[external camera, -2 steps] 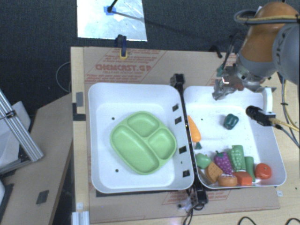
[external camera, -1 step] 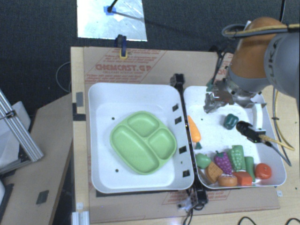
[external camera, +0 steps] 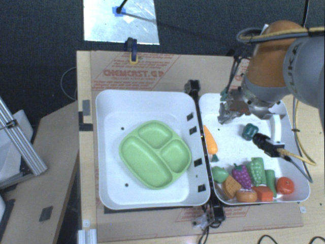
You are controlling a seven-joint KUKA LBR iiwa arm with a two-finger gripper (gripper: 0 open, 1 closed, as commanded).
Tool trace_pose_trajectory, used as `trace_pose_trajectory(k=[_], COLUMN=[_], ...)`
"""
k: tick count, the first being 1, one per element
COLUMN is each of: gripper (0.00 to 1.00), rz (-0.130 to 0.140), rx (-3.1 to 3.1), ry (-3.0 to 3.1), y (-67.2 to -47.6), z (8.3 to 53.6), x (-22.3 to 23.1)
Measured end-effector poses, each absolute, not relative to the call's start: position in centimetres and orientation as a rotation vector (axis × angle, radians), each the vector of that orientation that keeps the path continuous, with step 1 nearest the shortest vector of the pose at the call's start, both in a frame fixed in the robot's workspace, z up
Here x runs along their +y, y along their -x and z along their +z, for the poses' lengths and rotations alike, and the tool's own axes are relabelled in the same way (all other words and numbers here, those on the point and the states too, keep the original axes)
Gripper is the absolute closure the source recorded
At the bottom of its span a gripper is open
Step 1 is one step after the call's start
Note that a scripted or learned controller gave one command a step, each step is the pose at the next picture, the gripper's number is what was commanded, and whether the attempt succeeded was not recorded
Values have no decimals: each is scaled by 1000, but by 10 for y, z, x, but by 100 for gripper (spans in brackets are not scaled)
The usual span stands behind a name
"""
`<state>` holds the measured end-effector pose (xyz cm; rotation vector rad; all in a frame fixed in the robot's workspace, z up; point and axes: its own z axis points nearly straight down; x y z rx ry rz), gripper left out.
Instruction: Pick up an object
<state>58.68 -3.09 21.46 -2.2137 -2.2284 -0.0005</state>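
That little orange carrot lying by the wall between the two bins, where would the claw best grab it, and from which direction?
Probably from straight above, at the thick middle of the carrot. It lies flat and long beside the divider, so the fingers should close across its narrow width. One finger must slip between carrot and divider, where space looks tight. The gripper hangs above the right bin, up and right of it.

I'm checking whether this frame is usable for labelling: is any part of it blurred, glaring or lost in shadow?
Camera view: the foil sheet at top glares pale; the arm and hand look soft, perhaps motion blur; the green plate and toy food such as the carrot are evenly lit and readable; the white bin shows only faint shadows.
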Motion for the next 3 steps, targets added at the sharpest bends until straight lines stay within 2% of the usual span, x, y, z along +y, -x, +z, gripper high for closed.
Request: trace_pose_trajectory(k=[1,2,3], gripper=[100,100,100], rz=[-3,0,-1], rx=[-2228,-2228,-2224], ry=[2216,2214,2220], y=[-595,-582,-582], z=[225,224,219], x=[-36,-23,-26])
